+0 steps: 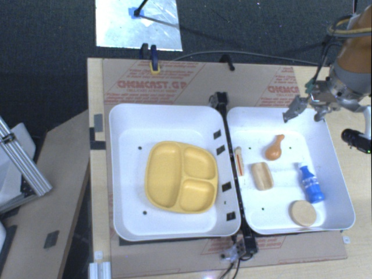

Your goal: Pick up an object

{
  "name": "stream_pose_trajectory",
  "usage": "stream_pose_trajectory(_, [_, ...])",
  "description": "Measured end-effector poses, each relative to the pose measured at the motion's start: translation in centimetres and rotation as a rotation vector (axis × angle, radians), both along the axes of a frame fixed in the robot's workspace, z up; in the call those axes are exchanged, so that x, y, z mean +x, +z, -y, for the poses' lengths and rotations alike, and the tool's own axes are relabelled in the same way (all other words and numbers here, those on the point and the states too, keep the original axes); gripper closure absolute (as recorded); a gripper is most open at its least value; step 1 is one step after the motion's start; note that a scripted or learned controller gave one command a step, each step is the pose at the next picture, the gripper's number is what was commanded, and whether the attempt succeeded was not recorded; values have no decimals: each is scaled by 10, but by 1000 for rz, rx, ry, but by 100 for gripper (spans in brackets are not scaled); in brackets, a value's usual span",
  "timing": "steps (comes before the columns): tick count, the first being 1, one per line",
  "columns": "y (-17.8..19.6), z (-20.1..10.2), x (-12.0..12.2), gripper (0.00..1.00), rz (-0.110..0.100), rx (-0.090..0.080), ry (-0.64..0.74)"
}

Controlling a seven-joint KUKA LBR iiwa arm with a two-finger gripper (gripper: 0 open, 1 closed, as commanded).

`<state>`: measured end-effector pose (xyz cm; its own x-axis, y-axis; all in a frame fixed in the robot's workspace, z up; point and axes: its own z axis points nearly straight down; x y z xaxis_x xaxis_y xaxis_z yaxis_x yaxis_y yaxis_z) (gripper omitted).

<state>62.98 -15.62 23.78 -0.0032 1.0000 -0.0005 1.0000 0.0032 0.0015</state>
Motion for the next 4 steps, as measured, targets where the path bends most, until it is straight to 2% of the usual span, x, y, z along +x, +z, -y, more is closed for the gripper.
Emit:
stream_pose_trajectory(1, [-57, -4, 9, 0, -3, 1, 3])
stream_pose_trajectory(3, [-155, -14, 3, 0, -3, 1, 2])
stream_pose_trajectory(4, [-142, -14, 5, 100, 3, -1, 4])
